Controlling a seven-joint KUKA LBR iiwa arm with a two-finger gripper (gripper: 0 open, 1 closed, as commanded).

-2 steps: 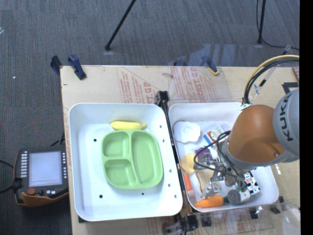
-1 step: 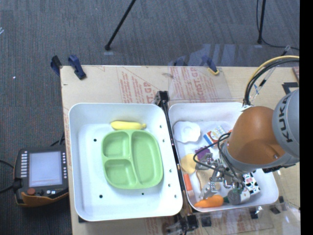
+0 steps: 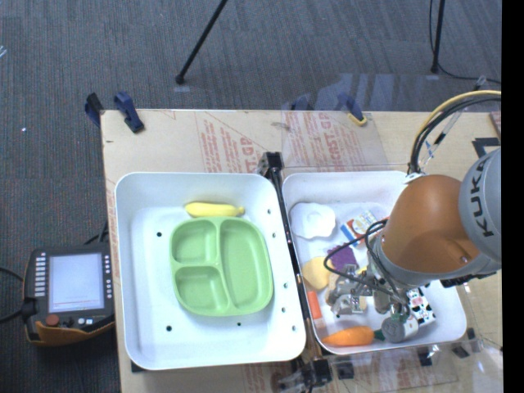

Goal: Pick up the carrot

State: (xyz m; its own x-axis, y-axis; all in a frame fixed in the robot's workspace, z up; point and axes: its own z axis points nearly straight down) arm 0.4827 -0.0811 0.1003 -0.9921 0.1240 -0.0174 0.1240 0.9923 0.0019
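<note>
The arm is in over the right bin (image 3: pixel 426 182), its orange band filling the bin's right half, wrist angled down toward the near edge. The gripper (image 3: pixel 354 295) hangs low among the clutter, and here is the awkward bit: its metal parts blend into the things under it, so I cannot tell how far the fingers are parted, nor whether anything sits between them.

The carrot (image 3: pixel 350 336) lies flat on the bin floor at the near wall, long axis running left to right, just below the gripper and apart from it as far as this slanted view shows. Nothing is lifting it.

Around it: a pale yellow rounded item (image 3: pixel 315 273) to the upper left of the gripper, a purple object (image 3: pixel 342 258) just beside that, a white lumpy piece (image 3: pixel 313 219) toward the far left corner, and a small white packet with red and blue print (image 3: pixel 360 225) (the print is too small to read).

Over in the left bin (image 3: pixel 131 219), a green divided plate (image 3: pixel 221 266) sits in the middle, three compartments, with a yellow banana (image 3: pixel 214 210) lying just beyond its far rim.
</note>
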